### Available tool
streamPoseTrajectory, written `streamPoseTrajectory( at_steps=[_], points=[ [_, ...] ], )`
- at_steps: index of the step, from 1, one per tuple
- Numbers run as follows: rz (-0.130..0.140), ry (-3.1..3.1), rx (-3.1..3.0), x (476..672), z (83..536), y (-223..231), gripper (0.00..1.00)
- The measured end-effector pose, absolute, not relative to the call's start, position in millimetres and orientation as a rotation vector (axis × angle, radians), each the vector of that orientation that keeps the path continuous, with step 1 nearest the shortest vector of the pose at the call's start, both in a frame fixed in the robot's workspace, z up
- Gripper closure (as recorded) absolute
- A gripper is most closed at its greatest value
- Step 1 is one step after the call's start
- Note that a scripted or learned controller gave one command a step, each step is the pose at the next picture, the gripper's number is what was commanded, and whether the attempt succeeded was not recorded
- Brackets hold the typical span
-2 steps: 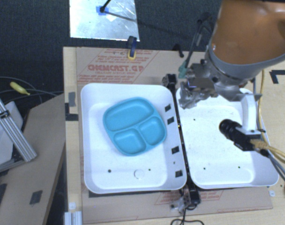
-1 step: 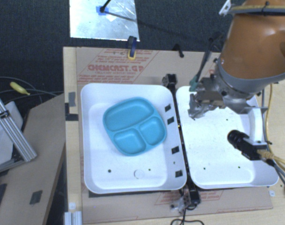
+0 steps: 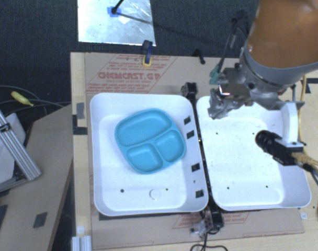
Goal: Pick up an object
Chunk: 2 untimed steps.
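A light-blue plastic divided plate (image 3: 150, 140), rounded at the corners and split into three compartments, lies flat in the left white shallow bin (image 3: 109, 192), a little above its middle and turned at a slant. The right white shallow bin (image 3: 242, 192) sits just beside it, and the grey arm with its orange band (image 3: 284, 25) reaches over that bin's upper edge. The tool (image 3: 222, 106) hangs near the right bin's top-left corner, well apart from the plate; whether it is apart or together I cannot tell, as the wrist hides it from above.

The plate looks stiff, light and smooth, so it would likely slip under a loose pinch. Lying flat, it offers little to grip from the top; the raised outer rim or one of the inner dividing ridges seems the best place to take hold, with the tool coming straight down across it. It should not be fragile.

On the brown cardboard sheet (image 3: 133, 72) under the bins on the tabletop, red print reads "CHEMCAST GP"; smaller lines near it are too fine to read.
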<state>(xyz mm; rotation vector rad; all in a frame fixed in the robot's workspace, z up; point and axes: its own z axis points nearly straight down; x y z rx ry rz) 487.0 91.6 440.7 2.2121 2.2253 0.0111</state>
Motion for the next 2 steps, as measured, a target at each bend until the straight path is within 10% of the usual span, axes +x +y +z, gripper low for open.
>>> streamPoseTrajectory(
  at_steps=[1,2],
  points=[
    [0.009,2.234,2.208,489.8,444.3,187.0,1.00],
    [0.007,2.219,2.221,486.6,485.3,148.5,1.00]
  ],
)
